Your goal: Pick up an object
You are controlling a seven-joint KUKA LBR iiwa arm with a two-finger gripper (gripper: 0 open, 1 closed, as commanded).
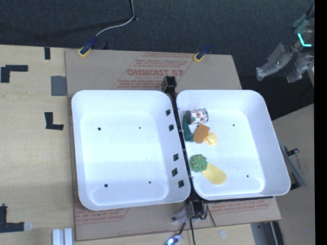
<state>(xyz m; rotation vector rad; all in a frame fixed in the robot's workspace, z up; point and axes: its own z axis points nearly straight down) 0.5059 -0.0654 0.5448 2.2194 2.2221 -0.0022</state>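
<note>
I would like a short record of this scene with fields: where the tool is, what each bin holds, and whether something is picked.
tool: upper right, off the bins, above the dark floor
right bin: can, orange block, broccoli, yellow piece, all near its left wall
left bin: white, with small black dots
picked: nothing seen between the tool's fingers

Robotics lab bench, two shallow white bins [122,152] clipped side by side on a printed cardboard sheet [148,73], black tape marks [51,120] on the wooden benchtop [30,157], a loose cable [120,22] trailing over dark carpet [204,14], small toy food items [202,134] as test pieces
</note>
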